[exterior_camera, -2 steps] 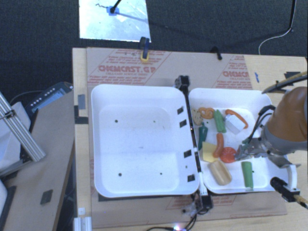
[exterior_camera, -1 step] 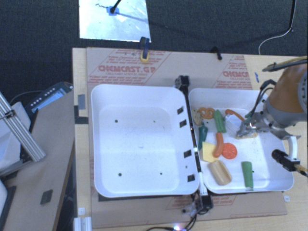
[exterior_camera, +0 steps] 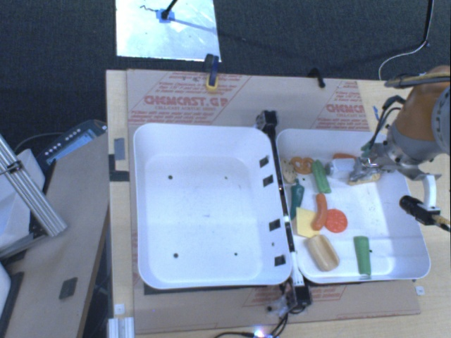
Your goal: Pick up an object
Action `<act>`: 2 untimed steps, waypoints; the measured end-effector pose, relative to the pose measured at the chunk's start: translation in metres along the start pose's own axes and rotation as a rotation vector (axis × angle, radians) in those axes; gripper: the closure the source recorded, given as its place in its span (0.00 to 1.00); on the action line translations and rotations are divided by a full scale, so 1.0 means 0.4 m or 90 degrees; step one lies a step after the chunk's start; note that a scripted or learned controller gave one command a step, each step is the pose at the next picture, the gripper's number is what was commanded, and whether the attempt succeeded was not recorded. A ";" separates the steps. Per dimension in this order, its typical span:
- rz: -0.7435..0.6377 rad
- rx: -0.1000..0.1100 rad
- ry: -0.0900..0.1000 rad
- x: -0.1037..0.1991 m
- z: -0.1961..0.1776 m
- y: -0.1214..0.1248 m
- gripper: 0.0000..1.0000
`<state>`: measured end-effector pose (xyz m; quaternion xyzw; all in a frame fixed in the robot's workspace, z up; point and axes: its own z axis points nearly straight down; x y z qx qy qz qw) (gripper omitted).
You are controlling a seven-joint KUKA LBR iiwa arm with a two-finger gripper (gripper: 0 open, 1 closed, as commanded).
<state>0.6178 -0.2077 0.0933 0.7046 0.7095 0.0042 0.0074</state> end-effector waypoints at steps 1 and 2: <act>-0.001 0.039 0.008 -0.007 0.005 0.058 1.00; -0.002 0.053 0.011 -0.009 0.007 0.081 1.00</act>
